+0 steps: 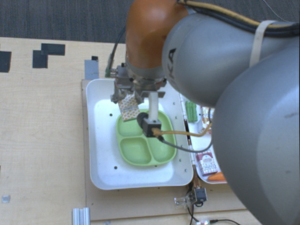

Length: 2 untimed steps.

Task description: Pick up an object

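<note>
The left white bin holds a light green divided plate with three compartments, lying flat toward the bin's right half. The grey arm, with its orange band uppermost, reaches in from the right and hangs over the plate's far edge. Below the wrist, the gripper sits just above the plate's far-left compartment; a small patterned card-like piece (pale, with a fine dotted print) shows at its tip, tilted, but whether the fingers actually clamp it cannot be told. A white finger-like part with a black block stands over the plate's middle ridge, and a cable runs from it to the right. In the right bin, beyond the plate, lie a green object, a printed packet and an orange object, largely covered by the arm.
</note>
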Motion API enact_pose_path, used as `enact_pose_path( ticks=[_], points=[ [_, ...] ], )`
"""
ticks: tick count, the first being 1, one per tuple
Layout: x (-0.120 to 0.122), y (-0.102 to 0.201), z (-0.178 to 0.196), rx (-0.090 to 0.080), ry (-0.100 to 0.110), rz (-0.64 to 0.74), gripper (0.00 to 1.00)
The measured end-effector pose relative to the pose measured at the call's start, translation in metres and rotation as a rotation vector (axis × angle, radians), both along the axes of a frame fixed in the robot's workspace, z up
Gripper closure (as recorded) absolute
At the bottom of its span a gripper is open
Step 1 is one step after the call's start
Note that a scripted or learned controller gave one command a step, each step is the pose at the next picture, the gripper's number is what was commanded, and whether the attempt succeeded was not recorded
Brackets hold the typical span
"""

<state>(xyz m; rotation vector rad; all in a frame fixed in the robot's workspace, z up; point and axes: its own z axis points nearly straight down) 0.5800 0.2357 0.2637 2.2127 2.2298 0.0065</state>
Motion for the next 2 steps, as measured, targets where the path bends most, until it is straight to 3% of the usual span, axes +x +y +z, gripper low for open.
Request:
enact_pose_path(
  ticks=[1,2],
  points=[
    [-0.094,-0.001,-0.049,-0.002,0.004,-0.002,1.0],
    [-0.093,-0.076,-0.074,-0.003,0.003,-0.007,1.0]
  ],
)
